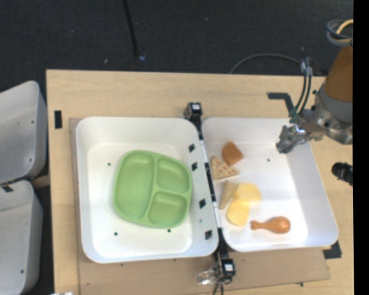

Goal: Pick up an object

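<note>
The right bin (295,183) holds several toy foods along its left side: a brown bread chunk (232,153), a tan cracker wedge (221,168), a yellow cheese piece (248,193), a pale yellow round piece (237,213) and an orange-brown drumstick (272,225) near the front. My gripper (287,138) hangs over the bin's far right part, to the right of the bread chunk and apart from every piece. Nothing shows between its tips.
The left bin (95,226) bears a green divided plate (152,188). A ridge with black clips (204,183) separates the two bins. A cable (264,59) loops behind the right bin. Grey chair seats (12,134) stand at the left.
</note>
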Robot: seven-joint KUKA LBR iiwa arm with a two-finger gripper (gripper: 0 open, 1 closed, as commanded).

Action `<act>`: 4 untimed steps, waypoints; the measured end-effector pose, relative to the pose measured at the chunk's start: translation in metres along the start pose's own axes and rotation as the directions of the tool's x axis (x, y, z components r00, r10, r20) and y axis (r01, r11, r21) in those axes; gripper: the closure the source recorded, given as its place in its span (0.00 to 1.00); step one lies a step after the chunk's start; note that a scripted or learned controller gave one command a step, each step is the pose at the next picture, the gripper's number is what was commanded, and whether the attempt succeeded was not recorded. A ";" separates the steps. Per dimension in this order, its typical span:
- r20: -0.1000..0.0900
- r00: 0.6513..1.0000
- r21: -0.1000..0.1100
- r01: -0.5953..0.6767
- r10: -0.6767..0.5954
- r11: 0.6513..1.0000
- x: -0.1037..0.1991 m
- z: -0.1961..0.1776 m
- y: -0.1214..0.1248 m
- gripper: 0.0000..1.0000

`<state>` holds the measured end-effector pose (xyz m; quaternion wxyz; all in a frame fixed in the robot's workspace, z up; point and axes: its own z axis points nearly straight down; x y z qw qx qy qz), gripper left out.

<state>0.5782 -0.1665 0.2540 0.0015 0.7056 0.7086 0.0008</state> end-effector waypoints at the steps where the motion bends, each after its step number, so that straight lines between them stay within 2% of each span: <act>1: -0.001 1.000 0.003 0.002 -0.002 1.000 0.051 0.012 0.003 1.00; 2: -0.002 1.000 0.004 0.002 -0.002 1.000 0.102 0.020 0.012 1.00; 3: -0.002 1.000 0.004 0.002 -0.002 1.000 0.157 0.020 0.003 1.00; 4: -0.002 1.000 0.002 0.003 -0.003 1.000 0.211 0.020 0.016 1.00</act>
